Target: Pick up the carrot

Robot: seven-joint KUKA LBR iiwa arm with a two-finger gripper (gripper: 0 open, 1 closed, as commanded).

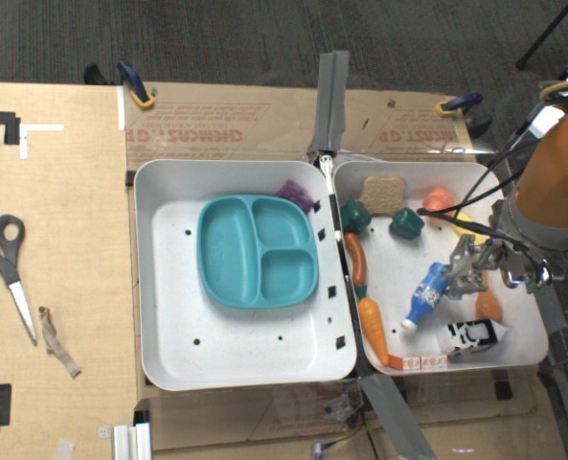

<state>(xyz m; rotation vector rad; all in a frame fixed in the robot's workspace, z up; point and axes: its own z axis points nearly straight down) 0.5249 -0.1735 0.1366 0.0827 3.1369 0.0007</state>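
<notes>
Camera view puts the carrot (372, 332) against the right bin's (523, 357) left wall, apart from the gripper (467, 274) poised over the bottle (425, 295), finger state untellable, so a good pick means crossing left and straddling its width.

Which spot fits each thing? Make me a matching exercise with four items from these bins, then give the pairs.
Things:
1. carrot
2. teal divided plate
3. blue bottle
4. purple item

Places:
A. middle of the left bin
B. near the gripper, middle of the right bin
C. left wall of the right bin, toward the front
D. back of the left bin, behind the plate

Pairs: 1-C, 2-A, 3-B, 4-D
</notes>
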